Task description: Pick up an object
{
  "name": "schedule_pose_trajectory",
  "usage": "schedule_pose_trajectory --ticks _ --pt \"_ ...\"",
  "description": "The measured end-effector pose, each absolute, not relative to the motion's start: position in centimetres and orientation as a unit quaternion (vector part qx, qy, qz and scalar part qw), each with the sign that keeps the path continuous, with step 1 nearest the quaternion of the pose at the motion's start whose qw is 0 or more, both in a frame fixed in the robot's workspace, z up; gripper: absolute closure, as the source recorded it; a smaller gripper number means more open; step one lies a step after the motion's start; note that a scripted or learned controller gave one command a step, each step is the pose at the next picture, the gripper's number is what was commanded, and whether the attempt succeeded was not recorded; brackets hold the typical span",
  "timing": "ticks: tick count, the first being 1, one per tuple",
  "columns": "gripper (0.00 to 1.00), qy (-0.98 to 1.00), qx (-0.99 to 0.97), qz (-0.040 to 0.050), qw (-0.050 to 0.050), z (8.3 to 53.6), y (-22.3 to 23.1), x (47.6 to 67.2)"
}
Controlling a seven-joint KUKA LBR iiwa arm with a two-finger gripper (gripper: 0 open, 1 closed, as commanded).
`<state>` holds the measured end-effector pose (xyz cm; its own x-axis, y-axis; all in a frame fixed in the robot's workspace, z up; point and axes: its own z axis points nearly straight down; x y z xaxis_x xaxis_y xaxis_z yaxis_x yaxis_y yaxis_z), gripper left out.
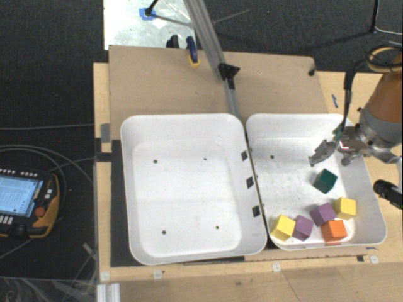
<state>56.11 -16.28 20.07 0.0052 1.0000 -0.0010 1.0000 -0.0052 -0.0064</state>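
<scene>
**Green cube looks like the easy grab here**

The gripper (pixel 329 148) sits over the right bin (pixel 277 137), just up and a bit left of the green cube (pixel 325 180). I can make out finger-like parts spread out around it, but honestly I cannot tell how far open the fingers are, and nothing shows between them, so I wouldn't say it's got hold of anything.

The green cube sits on its own mid-bin, apart from the pile at the near end: two yellow cubes (pixel 283 226), two purple ones (pixel 323 213) and an orange one (pixel 334 230), all bunched up and touching or nearly so.

Handling-wise these look like small rigid blocks, probably light, wood or plastic. Nothing squishy or fragile. Flat faces mean a plain pinch on two opposite sides should hold, though smooth paint could be a bit slippery. The green one is turned at an angle to the bin walls, so the fingers would need to line up with its faces rather than catch corners. The pile is trickier, since there's little room for fingers between neighbours.
</scene>
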Motion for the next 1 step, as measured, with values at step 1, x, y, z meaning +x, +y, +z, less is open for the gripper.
schedule_pose_trajectory --ticks 1 --pt "0.00 -0.706 -0.708 0.0011 0.001 8.68 -21.39 56.46"
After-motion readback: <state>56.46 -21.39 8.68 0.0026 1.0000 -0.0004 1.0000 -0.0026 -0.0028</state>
